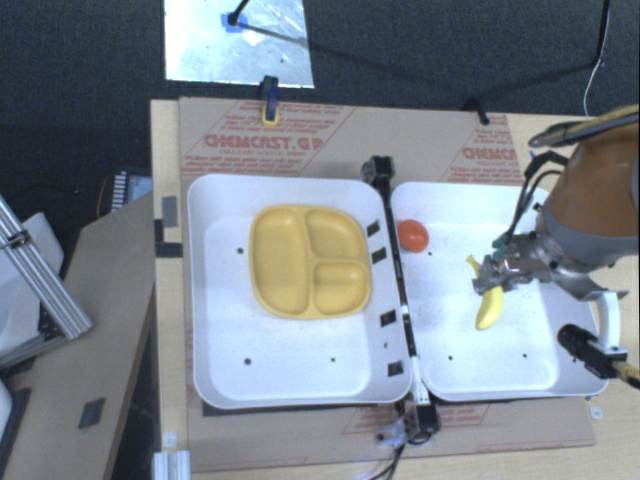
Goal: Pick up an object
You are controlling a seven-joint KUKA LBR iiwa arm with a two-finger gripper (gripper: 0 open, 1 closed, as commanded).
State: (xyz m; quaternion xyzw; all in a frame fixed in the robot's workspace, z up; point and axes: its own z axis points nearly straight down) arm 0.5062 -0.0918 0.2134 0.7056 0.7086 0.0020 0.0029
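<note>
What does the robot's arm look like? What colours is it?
The arm is rounded and chunky, with a big orange band above a grey wrist. Thin dark cables loop along its side. At the end sits a small metal gripper in grey and black.

Dark carpeted floor (pixel 420 28) surrounds a pale wooden desk (pixel 165 148) covered by printed brown cardboard (pixel 330 133). A reflective metal sheet (pixel 238 28) lies on the floor beyond; aluminium framing (pixel 40 278) stands at left.

A grey arm (pixel 585 253) with a broad orange band (pixel 598 183), black cables looping beside it.
</note>
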